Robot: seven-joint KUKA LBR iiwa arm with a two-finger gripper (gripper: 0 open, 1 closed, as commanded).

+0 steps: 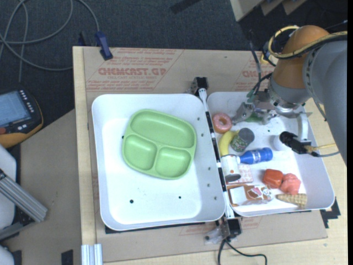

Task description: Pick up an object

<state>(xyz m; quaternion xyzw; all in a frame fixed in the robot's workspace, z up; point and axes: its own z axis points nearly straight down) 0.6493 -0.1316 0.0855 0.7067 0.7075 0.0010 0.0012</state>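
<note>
Clutter in the right bin (325, 184) was the pick pool; we saw no single target set apart. Pink donut (222, 122) sat at the far left, with a banana (225, 142) and a dark round can (241, 139) just near of it, a blue bottle (257, 156) lying mid-bin, red pieces (280, 179) and a cone (292, 200) toward the near right, and flat cards (246, 192) at the near left. Gripper (258, 110) was low at the far end of that bin, just right of the donut; we could not tell whether the claw was open or closed, and nothing was visibly held. We judged items were piled there for random grasp tries. Left bin (110, 192) held a green divided plate (159, 143), well apart.
</note>
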